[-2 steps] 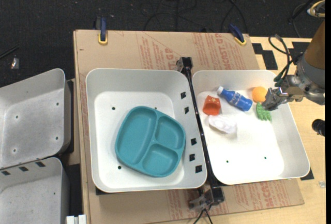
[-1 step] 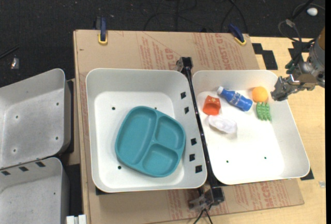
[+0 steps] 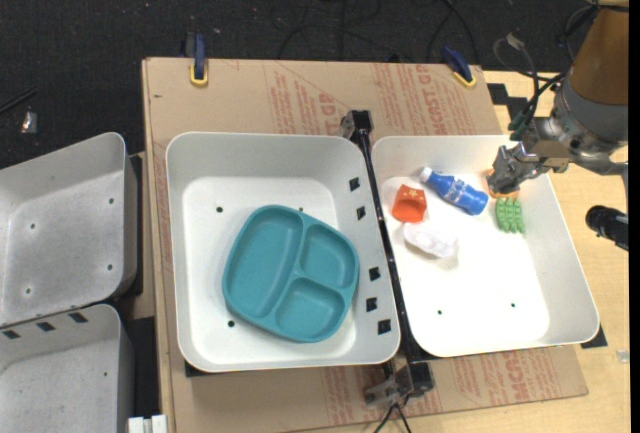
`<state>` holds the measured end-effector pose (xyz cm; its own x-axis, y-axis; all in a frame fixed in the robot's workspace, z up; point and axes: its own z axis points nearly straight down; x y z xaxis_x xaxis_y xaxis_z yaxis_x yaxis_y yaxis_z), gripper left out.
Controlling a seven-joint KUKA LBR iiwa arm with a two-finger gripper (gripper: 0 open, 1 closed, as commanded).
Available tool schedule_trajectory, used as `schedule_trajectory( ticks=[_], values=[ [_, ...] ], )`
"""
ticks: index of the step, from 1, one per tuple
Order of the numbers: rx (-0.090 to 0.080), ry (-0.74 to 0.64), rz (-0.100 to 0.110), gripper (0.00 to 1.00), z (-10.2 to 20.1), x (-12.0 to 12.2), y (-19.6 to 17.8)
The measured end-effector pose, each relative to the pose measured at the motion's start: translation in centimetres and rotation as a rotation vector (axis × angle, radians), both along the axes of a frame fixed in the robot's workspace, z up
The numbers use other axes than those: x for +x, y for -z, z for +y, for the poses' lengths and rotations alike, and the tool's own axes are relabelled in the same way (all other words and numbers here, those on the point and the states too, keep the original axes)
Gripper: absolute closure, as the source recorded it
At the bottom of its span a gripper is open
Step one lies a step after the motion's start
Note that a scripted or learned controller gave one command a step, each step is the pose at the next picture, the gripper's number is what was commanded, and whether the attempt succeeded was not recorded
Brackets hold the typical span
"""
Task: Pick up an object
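Note:
The right bin [image 3: 520, 321] holds a blue bottle [image 3: 455, 191] lying on its side, an orange cup [image 3: 409, 203], a crumpled clear-white item [image 3: 432, 242] and a green ridged block [image 3: 510, 214]. My gripper [image 3: 508, 173] hangs low at the bin's far right corner, just right of the bottle's base and just above the green block. A small orange-brown patch [image 3: 496, 186] shows at its tip; what it is cannot be made out. The grey arm with its orange band [image 3: 600, 61] comes in from the right.
A teal divided plate [image 3: 290, 273] lies in the left bin [image 3: 190, 221]. A black divider [image 3: 375, 211] runs between the bins. Two white lids [image 3: 60, 211] lie off to the left. Clamps and cables sit beyond the board's far edge.

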<state>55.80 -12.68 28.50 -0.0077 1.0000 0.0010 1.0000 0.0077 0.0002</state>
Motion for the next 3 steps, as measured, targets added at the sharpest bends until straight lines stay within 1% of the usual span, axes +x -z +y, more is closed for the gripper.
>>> schedule_trajectory(
  ticks=[1, 2, 3],
  values=[
    [0.001, -0.001, 0.002, 1.00, 6.0, -0.3, 1.7],
    [0.001, 0.000, 0.002, 1.00, 11.5, -1.4, 2.2],
    [0.001, -0.001, 0.001, 1.00, 16.8, -1.7, 2.0]
  ],
)
